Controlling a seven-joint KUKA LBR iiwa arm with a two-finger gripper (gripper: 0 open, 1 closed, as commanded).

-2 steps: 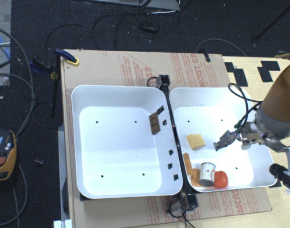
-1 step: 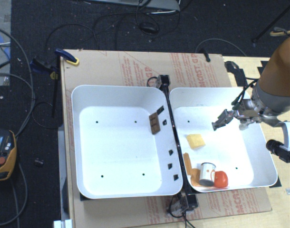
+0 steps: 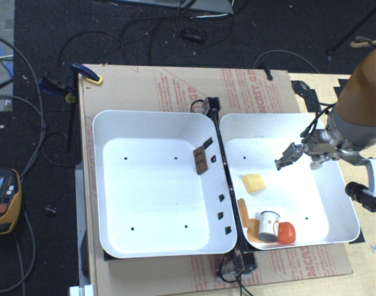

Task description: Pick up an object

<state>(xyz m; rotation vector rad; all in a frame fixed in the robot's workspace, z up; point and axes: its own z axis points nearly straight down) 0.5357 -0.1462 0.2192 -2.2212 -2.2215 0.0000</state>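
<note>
I hold the end effector above the right bin, just far of the yellow sponge, likely lining up a grab, though I cannot tell its state.

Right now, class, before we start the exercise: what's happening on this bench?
A grey robot arm reaches in from the right, and its tool hangs above the right bin with nothing between its fingers. Just below it in that bin lies a yellow sponge. Near the front edge sit a white cup, a red ball and an orange stick. A brown block leans on the inner wall of the left bin. Nothing has been picked up yet.
</note>
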